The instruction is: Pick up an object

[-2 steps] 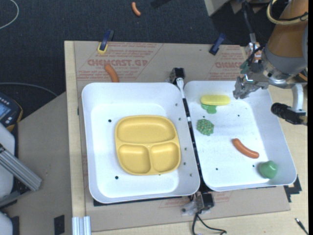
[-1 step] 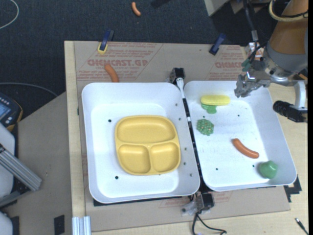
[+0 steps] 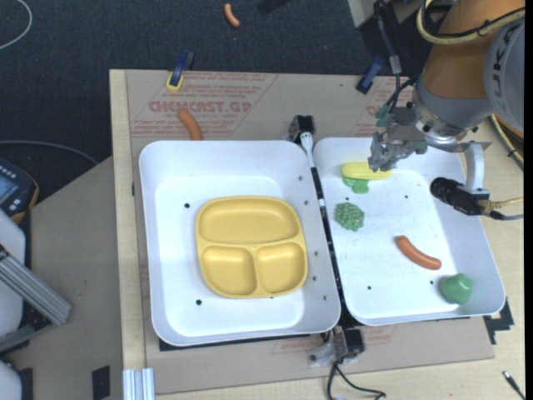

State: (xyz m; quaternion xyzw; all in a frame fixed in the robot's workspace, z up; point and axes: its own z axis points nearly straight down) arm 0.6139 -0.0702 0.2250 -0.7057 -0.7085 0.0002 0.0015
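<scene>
Camera view, left to right: a sheet of brown cardboard (image 3: 250, 90) covers the counter, with a blue and yellow clamp (image 3: 177, 71) at its upper left edge and a small orange sausage (image 3: 190, 124) lying loose on the cardboard just above the left bin (image 3: 158, 223). Farther up, on the dark floor, lies another small orange piece (image 3: 231, 14). The left bin holds a yellow divided plate (image 3: 250, 246) near its middle, with bare white floor all round it, widest along the left and upper sides. A black clip (image 3: 301, 127) sits at the top of the seam where the two bins meet. The right bin (image 3: 366, 294) holds four things, well apart: a yellow corn cob (image 3: 360, 172) with a green end near the upper left corner, a green knobbly ball (image 3: 350, 217) below it close to the left wall, an orange sausage (image 3: 417, 252) toward the middle right, and a green rounded piece (image 3: 456, 288) at the lower right corner by the rim. The claw (image 3: 385, 162) hangs at the right end of the corn cob, touching or just above it; I cannot tell whether it is released or clenched. A black cylinder (image 3: 454, 193) juts out beside the arm over the right side of the bin. The middle and lower left of this bin lie bare.
</scene>
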